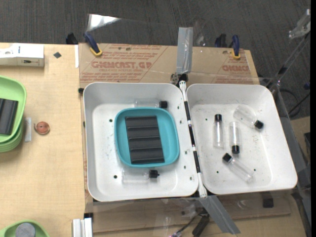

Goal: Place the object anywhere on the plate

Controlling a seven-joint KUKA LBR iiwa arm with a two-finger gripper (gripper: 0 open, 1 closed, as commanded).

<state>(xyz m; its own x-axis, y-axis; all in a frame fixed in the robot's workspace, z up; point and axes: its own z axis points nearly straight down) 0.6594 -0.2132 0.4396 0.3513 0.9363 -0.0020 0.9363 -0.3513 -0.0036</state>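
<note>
Vials [234, 137] in right bin [266, 95], teal plate [170, 127] left, cardboard [123, 63] reading "CHEMCAST"

Dark carpet floor [148, 4], wooden bench [49, 181]

Teal plate [147, 136] sits flat in my left bin; four clear black-capped vials [234, 137] lie scattered in the right one.
</note>
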